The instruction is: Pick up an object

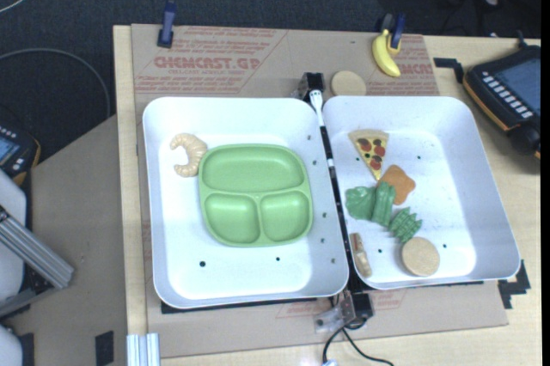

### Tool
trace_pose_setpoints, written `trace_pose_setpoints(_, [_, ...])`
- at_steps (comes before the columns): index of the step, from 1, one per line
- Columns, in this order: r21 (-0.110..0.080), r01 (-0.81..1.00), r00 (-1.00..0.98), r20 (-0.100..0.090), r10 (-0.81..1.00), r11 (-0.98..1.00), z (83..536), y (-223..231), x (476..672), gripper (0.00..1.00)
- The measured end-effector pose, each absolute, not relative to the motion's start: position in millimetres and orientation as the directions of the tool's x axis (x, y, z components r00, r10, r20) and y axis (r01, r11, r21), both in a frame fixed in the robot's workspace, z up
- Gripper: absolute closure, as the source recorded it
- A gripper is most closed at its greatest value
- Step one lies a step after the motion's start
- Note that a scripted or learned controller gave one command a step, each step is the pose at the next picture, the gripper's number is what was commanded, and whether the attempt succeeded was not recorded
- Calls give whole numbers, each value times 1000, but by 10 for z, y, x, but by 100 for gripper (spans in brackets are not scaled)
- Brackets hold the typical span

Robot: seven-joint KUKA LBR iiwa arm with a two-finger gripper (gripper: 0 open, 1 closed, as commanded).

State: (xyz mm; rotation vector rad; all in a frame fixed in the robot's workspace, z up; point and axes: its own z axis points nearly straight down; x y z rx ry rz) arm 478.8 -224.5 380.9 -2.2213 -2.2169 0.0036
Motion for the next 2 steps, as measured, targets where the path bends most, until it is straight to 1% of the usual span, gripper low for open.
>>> trace_pose_setpoints(1, [6,1000,-1,-4,1000,1,3951,-2246,4802,100])
trace_pose_setpoints(2, [-5,1000,1,2,1000,-1,3305,-2234,4789,100])
